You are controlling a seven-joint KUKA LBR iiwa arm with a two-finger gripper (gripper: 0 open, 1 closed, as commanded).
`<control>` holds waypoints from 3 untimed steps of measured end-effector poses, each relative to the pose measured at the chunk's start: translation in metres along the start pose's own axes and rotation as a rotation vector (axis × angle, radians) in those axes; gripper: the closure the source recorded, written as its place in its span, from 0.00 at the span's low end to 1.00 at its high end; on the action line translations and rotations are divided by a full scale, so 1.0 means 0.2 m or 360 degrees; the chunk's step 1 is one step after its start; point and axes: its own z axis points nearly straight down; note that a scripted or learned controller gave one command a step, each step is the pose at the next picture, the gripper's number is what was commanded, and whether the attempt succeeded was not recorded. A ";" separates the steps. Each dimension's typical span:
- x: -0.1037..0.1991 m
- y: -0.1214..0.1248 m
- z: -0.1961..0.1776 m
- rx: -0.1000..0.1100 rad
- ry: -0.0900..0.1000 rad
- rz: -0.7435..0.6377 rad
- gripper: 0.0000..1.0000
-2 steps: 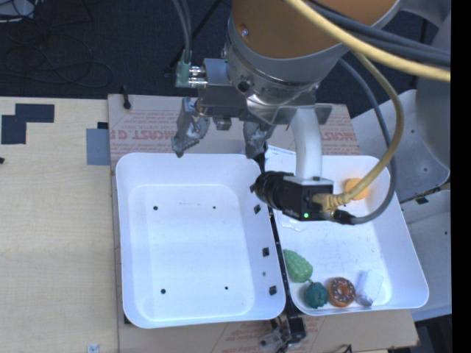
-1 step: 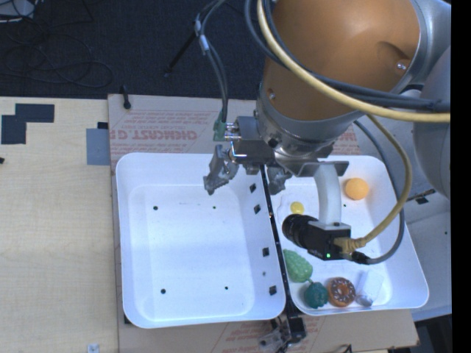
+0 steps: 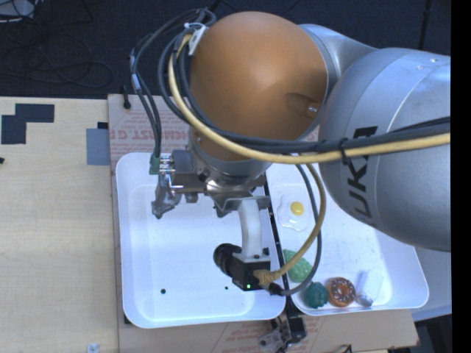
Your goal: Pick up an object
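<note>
Currently on my screen, item by item. Arm (image 3: 390,123): grey, with its orange band (image 3: 254,72) high in the camera view, reaching in from the right over both bins. Gripper (image 3: 163,197): low over the upper left part of the left bin (image 3: 184,300), with nothing visible in its grasp; I cannot tell whether it is open or closed from this angle. Left bin: white, shallow, with one small dark speck (image 3: 163,292) on its floor near the front and a second speck (image 3: 226,287) to its right. Right bin (image 3: 346,241): white, touching the left bin along their shared edge, and it holds all the candidates for picking. Fried-egg toy (image 3: 296,213): flat, near the shared edge, well apart from the rest. Green object (image 3: 300,268): toward the front, partly behind a yellow cable. Teal object (image 3: 316,295): just in front of the green one. Doughnut (image 3: 341,291): brown, beside the teal object. White object (image 3: 370,285): pale, just right of the doughnut, near the front right corner. Bench (image 3: 51,234): tan board to the left of the bins.
</note>
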 end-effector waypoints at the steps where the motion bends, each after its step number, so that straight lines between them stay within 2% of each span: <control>1: -0.03 0.01 -0.07 -0.0006 0.0001 0.0018 1.00; 2: -0.02 0.00 -0.70 -0.0034 0.0015 0.0007 1.00; 3: -0.31 0.06 -0.76 -0.0016 0.0004 0.0018 1.00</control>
